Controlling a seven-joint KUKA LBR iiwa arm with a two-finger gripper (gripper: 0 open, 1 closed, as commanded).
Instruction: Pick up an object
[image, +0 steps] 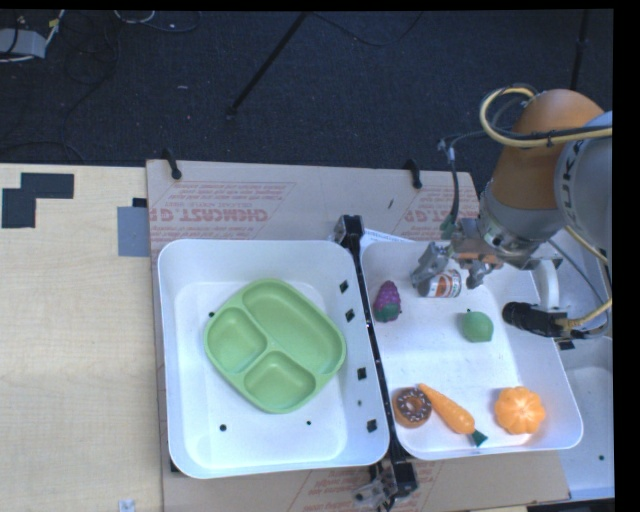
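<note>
We see the gripper (440, 272) low in the right bin (545, 400) | its fingers clamped on a small can (443, 285) | purple grapes (386, 299) just beside

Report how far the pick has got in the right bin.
Done: the arm has reached over the right bin, and the tool sits at a small can near the back wall. In hand: nothing clearly; the view does not settle whether the can is gripped. Left: a confirmed grasp and lift. The green fruit, carrot and donut lie untouched.
</note>
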